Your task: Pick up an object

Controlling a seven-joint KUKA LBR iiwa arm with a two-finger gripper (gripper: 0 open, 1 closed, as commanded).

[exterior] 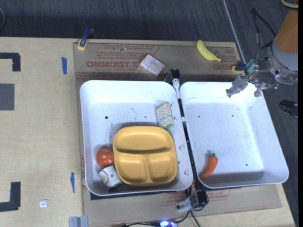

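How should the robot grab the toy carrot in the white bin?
Probably from above, pinching the carrot across its orange middle. It lies flat near the right bin's left wall, green top pointing away from us, so the fingers should close across its narrow width.

You are looking at an evenly lit bench under soft overhead light, with no hard glare. The brightest surfaces are the two white bins [222, 126], close to washed out on their floors, so the fine specks there read faintly. Left of the bins, the tan board is clear and mid-toned. Above the bins, the dark floor sinks toward black and loses detail. The yellow divided tray [144, 155] casts a thin, soft shadow along its lower edge. The gripper [244, 88], at the bins' upper right corner, is small and slightly smeared. Overall sharpness is modest; the printed lettering above the bins is barely legible.
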